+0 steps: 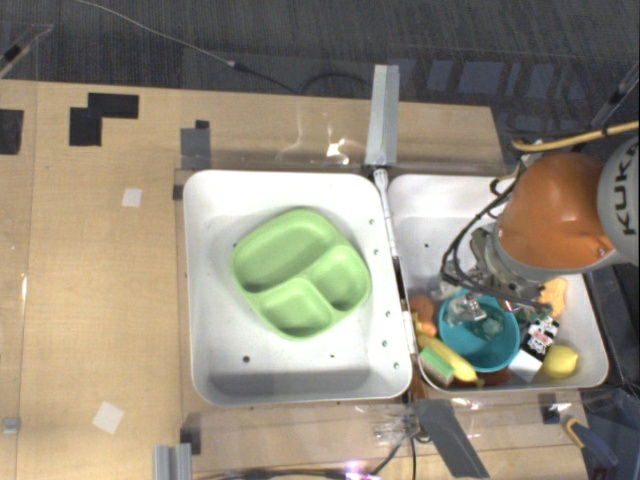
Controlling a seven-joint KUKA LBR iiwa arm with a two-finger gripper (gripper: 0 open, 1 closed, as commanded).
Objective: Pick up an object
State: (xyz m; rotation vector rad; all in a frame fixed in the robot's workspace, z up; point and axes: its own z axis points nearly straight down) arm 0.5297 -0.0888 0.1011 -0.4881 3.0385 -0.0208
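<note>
Teal bowl (495,343), upright, mouth up, in the front half of the right bin (430,203), crowded by smaller items: a yellow banana-shaped toy (447,360) touching its left side, a red-orange piece (425,313) just beyond that, a small white-and-black object (540,338) at its right rim, a yellow lemon-like ball (560,362) in the bin's front right corner, an orange scrap (552,291) behind. Gripper (472,313) poised over the bowl's rear left portion, apparently at or inside the mouth, below the arm's orange band (555,213). Contact with the bowl not resolvable. Jaw opening hidden by the wrist and cabling: open or closed, impossible to tell, and nothing visibly held. Left bin (215,368) occupied by a green divided plate (300,273), tilted, well apart from the working area. Handling, as a judgement: bowl probably light, rigid moulded plastic, smooth and somewhat slippery, not fragile; too wide to span across the body, hence best taken by the wall, pinched at the rim with one side inside and one outside. Rear left rim preferable, being nearest the gripper. Risks: rim slipping out on the lift, bowl tipping, or the banana-shaped toy being nudged or caught along with it.
</note>
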